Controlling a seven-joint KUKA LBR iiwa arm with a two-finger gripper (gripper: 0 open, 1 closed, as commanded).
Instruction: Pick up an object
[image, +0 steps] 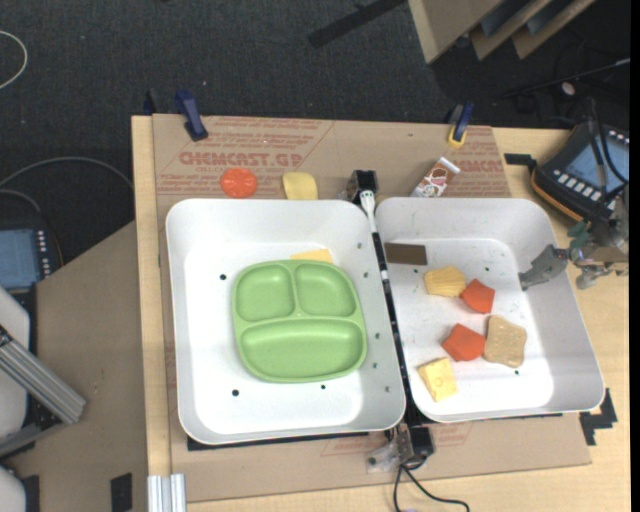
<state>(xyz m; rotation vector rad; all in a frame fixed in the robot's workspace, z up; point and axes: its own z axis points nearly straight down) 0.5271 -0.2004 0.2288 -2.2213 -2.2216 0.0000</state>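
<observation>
The right bin holds several toy food pieces: a yellow-orange chunk, a red-orange piece, a red wedge, a tan toast slice, a yellow cheese block and a flat brown rectangle. My gripper reaches in over the right bin's right rim, about a hand's width right of the red-orange piece and above the toast slice. Nothing is seen held in it.
In the left bin lies a green divided plate with a yellow piece behind it. On the cardboard behind the bins are an orange disc, a yellow block and a small wrapper.
</observation>
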